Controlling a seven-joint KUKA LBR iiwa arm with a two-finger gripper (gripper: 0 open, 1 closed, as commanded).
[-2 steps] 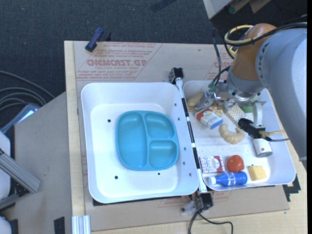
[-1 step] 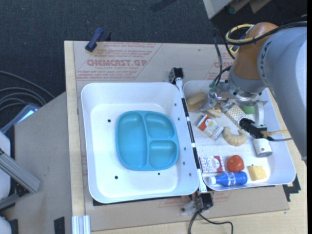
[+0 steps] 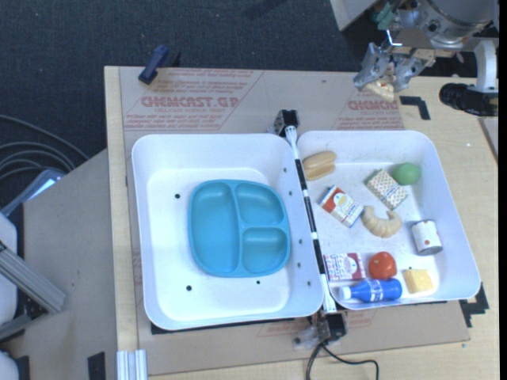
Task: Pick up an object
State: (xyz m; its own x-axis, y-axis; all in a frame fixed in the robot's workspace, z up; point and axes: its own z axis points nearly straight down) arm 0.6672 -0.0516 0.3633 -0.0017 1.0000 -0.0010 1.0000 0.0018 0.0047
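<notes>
**Camera view: end effector parked high, right bin full of choices**

Camera view had the end effector (image 3: 383, 68) hanging beyond the far rim of the right bin (image 3: 451, 182), over the bare surface (image 3: 238, 101), and something pale sat at its tips — whether that was a held item or part of the tool, I could not tell, nor whether the tips were spread or pressed together.

Candidates all lay in the right bin: a bread roll (image 3: 319, 163) at the far left corner, a green ball (image 3: 407, 172) far right, a checked packet (image 3: 386, 188) touching it, a croissant (image 3: 382, 224) mid-bin, a small can (image 3: 426, 237) to its right. Near the front, a red tomato (image 3: 382, 264), a blue bottle (image 3: 372, 292) and a cheese cube (image 3: 418, 280) crowded together.

Smart play, I judged: go for the bread roll, which stood apart from its neighbours. Descend straight, straddle its short axis, stay clear of the bin divider. The left bin carried a blue divided plate (image 3: 238, 228).
</notes>
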